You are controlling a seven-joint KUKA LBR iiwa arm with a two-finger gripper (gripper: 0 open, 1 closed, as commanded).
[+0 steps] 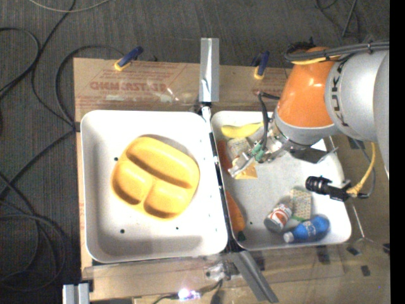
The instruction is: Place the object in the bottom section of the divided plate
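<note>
Camera view. End effector (248, 160) hung over right bin (278, 195), upper-left part; grip state could not be told. Directly beneath it: small tan packet (247, 170), likely the task's object, judged light, soft, crinkly; best pinched across its flat middle. Far left of it: yellow divided plate (156, 176) in left bin (95, 233), bin walls between; open room above.

left bin (95, 233): yellow divided plate (156, 177) lay uncovered, open from above | right bin (342, 233): arm (329, 100) covered the upper part; can (278, 218), blue bottle (308, 229), carrot (235, 213) crowded the lower edge | bare floor mid-bin
</note>
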